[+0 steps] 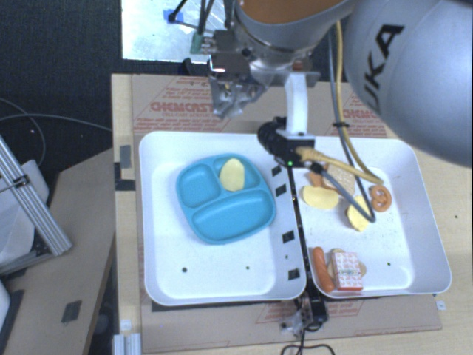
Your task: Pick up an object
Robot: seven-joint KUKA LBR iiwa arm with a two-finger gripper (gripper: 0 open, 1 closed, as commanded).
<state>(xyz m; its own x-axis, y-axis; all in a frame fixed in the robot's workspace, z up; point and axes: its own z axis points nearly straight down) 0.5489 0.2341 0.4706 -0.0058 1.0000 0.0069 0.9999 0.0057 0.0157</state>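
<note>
My gripper hangs over the cardboard just behind the back rim of the left bin, high above the bench. A blue divided plate lies in the left bin, with a pale yellow food piece in its back right compartment. In the right bin lie a flat yellow slice, a yellow wedge, a pretzel, a brown toast-like piece, a red sausage and a small printed packet. Nothing shows under the gripper.
A black fixture with a green light and a white post sits at the back of the divider between the bins. Yellow and grey cables trail over the right bin's back half. The arm's large grey body covers the upper right.
</note>
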